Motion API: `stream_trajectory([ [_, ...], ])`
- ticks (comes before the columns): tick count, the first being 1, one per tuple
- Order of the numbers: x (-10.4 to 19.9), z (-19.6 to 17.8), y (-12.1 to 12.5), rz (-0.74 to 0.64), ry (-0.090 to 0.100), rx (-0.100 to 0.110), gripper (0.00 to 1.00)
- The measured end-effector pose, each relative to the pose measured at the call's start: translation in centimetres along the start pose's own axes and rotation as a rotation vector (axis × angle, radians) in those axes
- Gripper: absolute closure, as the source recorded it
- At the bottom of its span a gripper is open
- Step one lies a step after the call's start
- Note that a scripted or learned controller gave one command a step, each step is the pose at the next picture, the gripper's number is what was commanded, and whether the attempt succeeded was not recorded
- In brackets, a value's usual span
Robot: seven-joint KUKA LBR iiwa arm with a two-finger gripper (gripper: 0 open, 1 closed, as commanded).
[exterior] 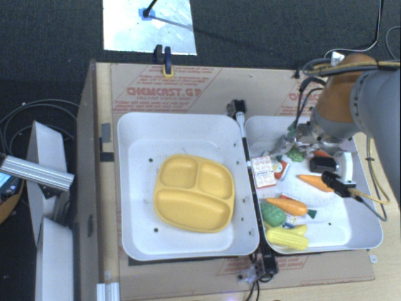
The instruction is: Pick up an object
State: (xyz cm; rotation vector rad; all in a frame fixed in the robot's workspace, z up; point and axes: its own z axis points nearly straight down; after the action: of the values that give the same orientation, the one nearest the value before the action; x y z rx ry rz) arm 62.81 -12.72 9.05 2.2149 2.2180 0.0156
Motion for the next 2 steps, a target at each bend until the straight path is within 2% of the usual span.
stream_trajectory([
  [1,0.07,-1.26,0.30,-0.002,-0.001,-0.010,1.00],
  [2,0.08,-1.23,0.27,-0.002,-0.001,-0.009,0.00],
])
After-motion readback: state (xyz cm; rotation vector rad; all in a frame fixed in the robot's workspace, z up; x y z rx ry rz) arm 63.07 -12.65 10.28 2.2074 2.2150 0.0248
